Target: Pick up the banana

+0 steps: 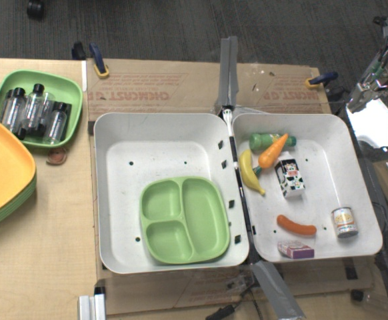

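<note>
Pincer state: can't tell, it's just blurry hardware and cables far up-right of the carrot, outside the bin. Task looks not started: nothing lifted. Banana lies flat just left of the carrot, by the bin's left wall, maybe touching the carrot's tip. Carton sits just right-below the carrot. My read: whole approach, descent and grasp still to do.

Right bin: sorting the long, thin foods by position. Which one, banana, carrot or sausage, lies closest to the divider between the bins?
The banana: the yellow curved one along the right bin's left wall. The orange carrot sits further in; the sausage lies nearer the front.
</note>
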{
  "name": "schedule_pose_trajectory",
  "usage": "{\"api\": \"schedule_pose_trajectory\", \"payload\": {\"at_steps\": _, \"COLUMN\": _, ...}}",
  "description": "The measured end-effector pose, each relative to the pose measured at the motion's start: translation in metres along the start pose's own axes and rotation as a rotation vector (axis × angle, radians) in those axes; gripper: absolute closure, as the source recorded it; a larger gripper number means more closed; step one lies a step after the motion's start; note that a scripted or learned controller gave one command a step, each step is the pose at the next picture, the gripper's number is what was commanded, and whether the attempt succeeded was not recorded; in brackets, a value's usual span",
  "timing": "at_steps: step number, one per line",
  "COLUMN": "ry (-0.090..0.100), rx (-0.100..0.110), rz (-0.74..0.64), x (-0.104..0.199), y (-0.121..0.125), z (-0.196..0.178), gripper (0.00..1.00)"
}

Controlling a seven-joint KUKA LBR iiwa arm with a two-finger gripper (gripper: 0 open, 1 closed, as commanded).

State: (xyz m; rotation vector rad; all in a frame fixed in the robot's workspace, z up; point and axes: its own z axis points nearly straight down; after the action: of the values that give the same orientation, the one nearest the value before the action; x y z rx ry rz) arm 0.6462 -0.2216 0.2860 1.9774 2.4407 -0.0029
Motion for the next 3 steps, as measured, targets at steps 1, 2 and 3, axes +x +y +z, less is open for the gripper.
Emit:
{"api": "schedule_pose_trajectory", "payload": {"at_steps": 1, "ry": -0.001, "rx": -0.002, "rz": -0.012, "x": 0.003, "y": 0.014, "z": -0.039, "gripper": 1.00}}
{"api": "schedule_pose_trajectory", "payload": {"at_steps": 2, "ry": 0.000, "rx": -0.002, "rz": -0.025, "x": 0.000, "y": -0.001, "z": 0.173, "gripper": 1.00}}
{"api": "schedule_pose_trajectory", "payload": {"at_steps": 3, "ry": 0.002, "rx": 0.000, "rz": 0.020, "x": 0.084, "y": -0.048, "z": 0.195, "gripper": 1.00}}
